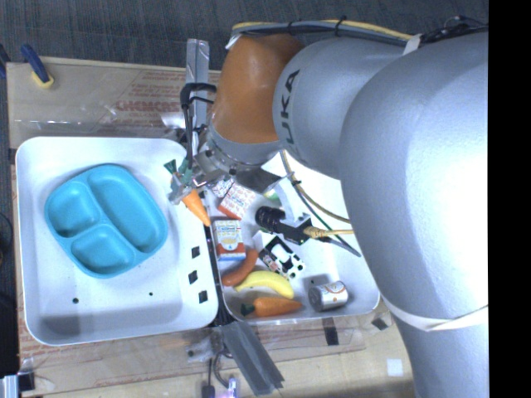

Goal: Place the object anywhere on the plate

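- The gripper (pixel 187 182) hangs above the wall between the two bins, its fingers clamped on a toy carrot (pixel 196 206) that slants down just below them.
- The blue plate (pixel 105 219) in the left bin (pixel 50 326) is bare, near the carrot's left.
- I judge lifting done; carrying over and releasing remain.

My arm (pixel 365 123) carries the black letters "UKA" of its KUKA badge on the grey casing beside the orange band (pixel 249 85), while the faint red print on the bench board (pixel 124 98) behind the bins is too blurred to read.
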Robot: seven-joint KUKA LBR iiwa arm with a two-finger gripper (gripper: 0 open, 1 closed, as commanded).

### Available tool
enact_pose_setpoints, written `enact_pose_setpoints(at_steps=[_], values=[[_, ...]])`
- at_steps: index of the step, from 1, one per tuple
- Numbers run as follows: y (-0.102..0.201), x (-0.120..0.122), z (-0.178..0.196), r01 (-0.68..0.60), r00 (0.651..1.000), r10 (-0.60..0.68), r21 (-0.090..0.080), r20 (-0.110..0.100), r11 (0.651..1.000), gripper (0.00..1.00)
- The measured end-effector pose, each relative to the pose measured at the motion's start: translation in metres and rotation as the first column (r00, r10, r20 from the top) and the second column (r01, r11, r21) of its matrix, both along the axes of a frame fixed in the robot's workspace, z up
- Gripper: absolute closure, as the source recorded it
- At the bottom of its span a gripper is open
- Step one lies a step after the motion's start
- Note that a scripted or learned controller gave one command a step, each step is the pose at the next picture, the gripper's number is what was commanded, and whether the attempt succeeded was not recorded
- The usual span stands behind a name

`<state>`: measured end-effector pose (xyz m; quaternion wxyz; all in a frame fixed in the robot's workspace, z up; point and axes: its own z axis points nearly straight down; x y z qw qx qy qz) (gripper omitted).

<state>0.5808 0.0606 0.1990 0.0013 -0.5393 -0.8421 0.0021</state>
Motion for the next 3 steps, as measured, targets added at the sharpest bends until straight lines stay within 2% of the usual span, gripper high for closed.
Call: enact_pose_setpoints(at_steps=[1, 2, 3], values=[[0.0, 0.0, 0.0, 0.0, 1.0, 0.0, 0.0, 0.0, 1.0, 0.0], [0.04, -0.023, -0.094, 0.043, 0.999, -0.043, 0.002, 0.013, 0.999, 0.0], [0.036, -0.005, -0.01, -0.204, 0.979, 0.204, 0.001, 0.002, 0.979, 0.0]])
